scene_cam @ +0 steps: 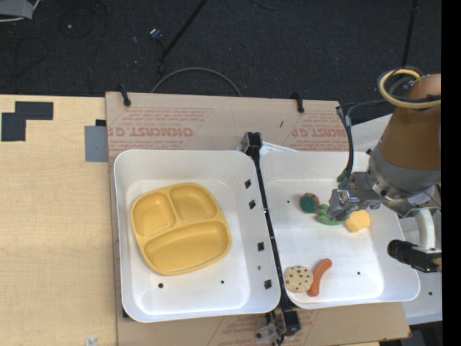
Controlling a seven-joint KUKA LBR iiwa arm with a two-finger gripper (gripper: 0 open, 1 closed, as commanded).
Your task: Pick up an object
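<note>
A small green toy [322,211], part dark rounded lump and part flatter light-green piece, lies in the right bin [374,283] a little toward its far edge and right of its middle. It looks the likely target, since the gripper [344,206] hangs low just beside it, perhaps touching its light-green end. Whether the claw is open or closed cannot be told; the metal parts blur together, and nothing clearly sits within it. A pale yellow block [358,222] rests just beside the gripper, toward the bin's right wall. Near the bin's front edge lie a speckled tan cookie [297,277] and an orange sausage-like piece [320,276], touching or nearly so, well apart from the arm's work. The left bin [137,294] carries a yellow divided plate [180,227] near its middle, out of the way.
</note>
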